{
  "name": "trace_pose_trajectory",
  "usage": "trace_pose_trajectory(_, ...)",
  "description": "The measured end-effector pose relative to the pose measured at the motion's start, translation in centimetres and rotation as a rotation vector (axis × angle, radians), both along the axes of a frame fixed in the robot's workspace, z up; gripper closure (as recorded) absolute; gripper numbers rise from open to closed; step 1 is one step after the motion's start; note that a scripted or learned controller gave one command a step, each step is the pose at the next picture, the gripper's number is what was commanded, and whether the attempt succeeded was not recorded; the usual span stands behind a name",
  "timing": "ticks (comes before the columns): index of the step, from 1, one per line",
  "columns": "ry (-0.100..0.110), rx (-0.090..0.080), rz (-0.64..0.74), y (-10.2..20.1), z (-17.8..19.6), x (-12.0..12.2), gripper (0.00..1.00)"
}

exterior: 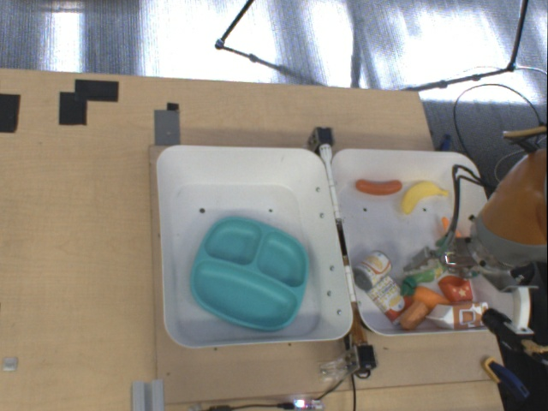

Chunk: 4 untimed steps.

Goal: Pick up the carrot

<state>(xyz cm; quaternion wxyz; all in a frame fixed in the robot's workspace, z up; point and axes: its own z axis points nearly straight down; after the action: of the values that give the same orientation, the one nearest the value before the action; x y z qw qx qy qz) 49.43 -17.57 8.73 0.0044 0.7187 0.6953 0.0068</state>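
The carrot (417, 307) is a stubby orange root with a green top, lying at five o'clock in the right bin (374, 165). The gripper (438, 262) hovers at its one o'clock; whether it is clenched, I cannot tell.

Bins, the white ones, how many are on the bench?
2. One white bin sits on the left and holds a teal plate. The other bin is right beside it and holds the toy food, with the arm reaching over it.
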Motion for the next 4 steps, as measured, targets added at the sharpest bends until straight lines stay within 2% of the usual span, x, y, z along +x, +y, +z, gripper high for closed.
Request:
trace_pose_trajectory(1, 0.016, -0.004, 0.222, -0.6, 1.7, 5.9, 0.0)
trace_pose_trajectory(2, 0.044, 0.034, -0.537, -1.5, -0.1, 11.6, 0.0)
trace_pose_trajectory(3, 0.016, 0.002, -0.312, 0.5, -0.1, 10.5, 0.0)
trace_pose_trajectory(4, 0.013, 0.0, -0.306, 0.5, 0.7, 10.6, 1.0)
